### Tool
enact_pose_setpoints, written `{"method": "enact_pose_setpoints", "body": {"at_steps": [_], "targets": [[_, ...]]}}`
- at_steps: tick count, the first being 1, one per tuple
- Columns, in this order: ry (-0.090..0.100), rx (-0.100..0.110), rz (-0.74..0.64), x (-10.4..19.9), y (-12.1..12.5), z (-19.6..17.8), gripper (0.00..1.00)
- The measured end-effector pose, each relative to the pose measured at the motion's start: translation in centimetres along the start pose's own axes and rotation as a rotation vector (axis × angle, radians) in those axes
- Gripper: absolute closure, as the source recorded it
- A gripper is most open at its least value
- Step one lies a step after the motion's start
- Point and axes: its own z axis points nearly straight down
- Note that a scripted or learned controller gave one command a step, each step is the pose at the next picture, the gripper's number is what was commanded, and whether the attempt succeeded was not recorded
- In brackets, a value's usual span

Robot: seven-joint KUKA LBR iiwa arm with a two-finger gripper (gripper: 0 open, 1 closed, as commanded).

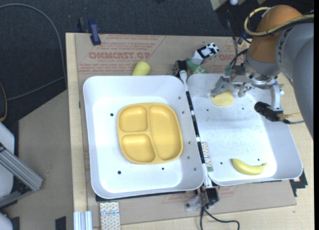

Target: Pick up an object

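Observation:
In the right bin (pixel 279 144), near its far left corner, lies a pale yellow rounded object (pixel 223 100). My gripper (pixel 230 92) hangs low just above and behind it, open, with its left finger (pixel 217 91) touching or almost touching the object's top edge. Nothing sits between the fingers. A yellow banana (pixel 248 167) rests near the right bin's front edge, well away from the gripper. The left bin (pixel 99 124) holds a yellow divided plate (pixel 149 133) in its middle.
A small yellow piece (pixel 141 68) lies on the bench behind the left bin. A black-and-white item (pixel 207 51) and a green bit (pixel 195 61) sit behind the bins' shared corner. A blue clamp (pixel 93 32) grips the bench's far left edge.

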Motion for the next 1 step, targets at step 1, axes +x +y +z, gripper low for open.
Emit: {"method": "enact_pose_setpoints", "body": {"at_steps": [1], "targets": [[0.003, 0.004, 0.0, 0.38, -0.11, 1.19, 0.0]]}}
